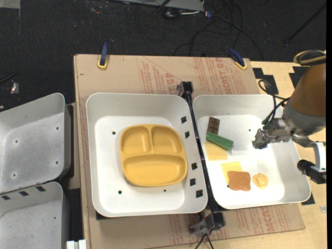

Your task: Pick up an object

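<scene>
The gripper [259, 141] hangs over the right bin [290, 193] (whether it is apart or together I cannot tell), near a green block [219, 140], brown bar [213, 124], toast [239, 180] and yellow lump [260, 180], while a yellow tray [153, 155] lies in the left bin [104, 191].

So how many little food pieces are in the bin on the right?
6: brown bar, green block, pale slice, yellow slice, brown toast, small yellow lump. None seems hidden.
</scene>
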Controlling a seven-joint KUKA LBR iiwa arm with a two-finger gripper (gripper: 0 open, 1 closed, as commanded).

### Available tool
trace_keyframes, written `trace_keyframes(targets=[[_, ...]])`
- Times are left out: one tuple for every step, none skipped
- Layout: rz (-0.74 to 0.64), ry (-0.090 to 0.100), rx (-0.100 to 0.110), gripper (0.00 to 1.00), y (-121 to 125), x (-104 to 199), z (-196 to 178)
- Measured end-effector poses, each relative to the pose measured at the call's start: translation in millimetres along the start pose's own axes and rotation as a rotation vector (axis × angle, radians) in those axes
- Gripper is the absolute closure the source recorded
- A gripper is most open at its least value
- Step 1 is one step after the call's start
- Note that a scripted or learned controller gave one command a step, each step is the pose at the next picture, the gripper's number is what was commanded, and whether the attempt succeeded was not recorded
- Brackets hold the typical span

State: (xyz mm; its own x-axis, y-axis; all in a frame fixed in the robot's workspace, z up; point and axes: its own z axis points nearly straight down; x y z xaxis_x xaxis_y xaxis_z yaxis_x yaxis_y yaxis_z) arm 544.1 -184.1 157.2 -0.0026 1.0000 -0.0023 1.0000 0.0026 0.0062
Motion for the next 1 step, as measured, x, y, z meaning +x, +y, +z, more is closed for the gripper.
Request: trace_keyframes(targets=[[0.000,0.000,0.000,1.00,2.4,-2.7,-42.9]])
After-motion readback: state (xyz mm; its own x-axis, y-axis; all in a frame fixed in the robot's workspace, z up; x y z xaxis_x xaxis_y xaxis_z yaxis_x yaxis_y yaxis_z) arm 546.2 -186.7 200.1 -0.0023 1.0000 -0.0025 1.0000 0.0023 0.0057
